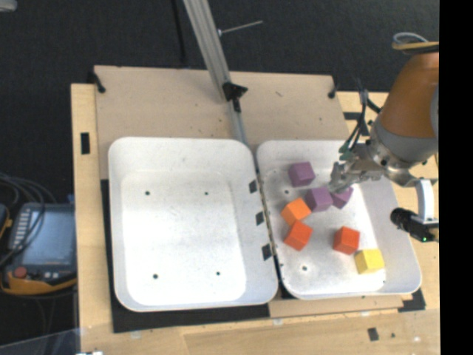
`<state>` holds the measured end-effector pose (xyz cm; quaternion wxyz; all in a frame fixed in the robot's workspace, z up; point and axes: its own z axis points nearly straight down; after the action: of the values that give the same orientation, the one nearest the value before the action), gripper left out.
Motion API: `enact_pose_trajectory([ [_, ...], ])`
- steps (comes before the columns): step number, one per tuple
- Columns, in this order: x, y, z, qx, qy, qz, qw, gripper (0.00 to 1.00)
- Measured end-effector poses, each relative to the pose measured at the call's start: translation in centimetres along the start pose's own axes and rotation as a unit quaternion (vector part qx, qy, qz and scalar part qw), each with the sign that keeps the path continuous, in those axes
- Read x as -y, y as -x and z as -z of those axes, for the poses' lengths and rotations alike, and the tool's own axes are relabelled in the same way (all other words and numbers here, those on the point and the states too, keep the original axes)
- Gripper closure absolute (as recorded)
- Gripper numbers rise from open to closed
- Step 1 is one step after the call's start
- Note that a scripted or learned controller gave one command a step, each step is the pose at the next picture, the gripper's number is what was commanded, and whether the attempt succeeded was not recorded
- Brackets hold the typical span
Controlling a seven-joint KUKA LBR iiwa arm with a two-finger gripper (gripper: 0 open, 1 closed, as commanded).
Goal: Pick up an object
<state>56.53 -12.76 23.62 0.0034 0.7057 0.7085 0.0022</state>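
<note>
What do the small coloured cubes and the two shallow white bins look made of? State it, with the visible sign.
Small coloured cubes, e.g. the yellow one: probably painted wood or foam; flat matte faces, no glare. Cannot tell which.
Shallow white bins, left and right: likely moulded plastic; rounded corners, raised rims, a faint speckled, dull finish.

Robotics laboratory. Evidence: a grey-and-orange industrial arm [410, 117] at frame right, two white bins [185, 224] on a plywood bench [207, 102], a metal camera mast [211, 46] at top centre, a control pendant [37, 246] with cables lower left.
</note>
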Motion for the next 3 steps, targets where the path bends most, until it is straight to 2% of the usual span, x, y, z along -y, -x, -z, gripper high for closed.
enact_pose_trajectory([
  [2, -3.7, -9.1, -1.7, -0.001, -0.003, 0.001, 1.0, 1.0],
  [3, -4.7, -13.5, -0.8, -0.001, -0.003, 0.002, 1.0, 1.0],
])
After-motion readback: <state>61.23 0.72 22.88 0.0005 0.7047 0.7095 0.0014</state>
